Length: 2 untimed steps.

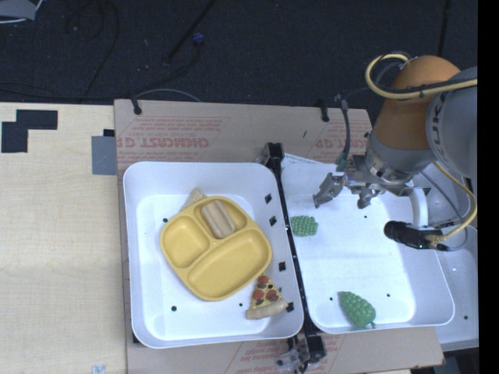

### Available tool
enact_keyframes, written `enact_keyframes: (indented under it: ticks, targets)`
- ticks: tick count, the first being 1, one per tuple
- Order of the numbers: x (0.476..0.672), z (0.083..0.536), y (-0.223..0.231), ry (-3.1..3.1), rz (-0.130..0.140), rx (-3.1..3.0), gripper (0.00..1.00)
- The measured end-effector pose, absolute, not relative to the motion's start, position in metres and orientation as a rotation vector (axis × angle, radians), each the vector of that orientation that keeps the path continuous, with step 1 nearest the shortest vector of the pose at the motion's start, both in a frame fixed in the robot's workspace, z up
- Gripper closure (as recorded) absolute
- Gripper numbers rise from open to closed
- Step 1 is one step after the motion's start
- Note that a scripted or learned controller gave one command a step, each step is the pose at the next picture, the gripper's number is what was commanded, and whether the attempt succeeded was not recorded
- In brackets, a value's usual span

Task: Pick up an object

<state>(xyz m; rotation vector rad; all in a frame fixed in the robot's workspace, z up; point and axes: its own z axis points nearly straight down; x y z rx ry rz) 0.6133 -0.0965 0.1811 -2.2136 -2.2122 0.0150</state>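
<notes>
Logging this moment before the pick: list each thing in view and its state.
gripper: fingers open, empty, above the right bin
yellow plate: flat in the left bin
hot dog: in a plate compartment
pizza slice: beside plate
small green piece: loose
green grapes: loose

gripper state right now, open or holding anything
Gripper: open, holding nothing, above the right bin.

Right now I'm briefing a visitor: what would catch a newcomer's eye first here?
The yellow divided plate in the left bin, a hot dog in one compartment and a pizza slice beside it. In the right bin, the hand hangs above two green grape bunches.
</notes>
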Motion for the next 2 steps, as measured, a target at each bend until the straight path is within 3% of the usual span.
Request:
enact_keyframes:
  ticks: [1, 2]
  targets:
    - [0.616, 0.189, -0.097, -2.222, 0.001, -2.22, 0.0]
    - [0.615, 0.124, -0.098, -2.216, 0.009, -2.216, 0.0]
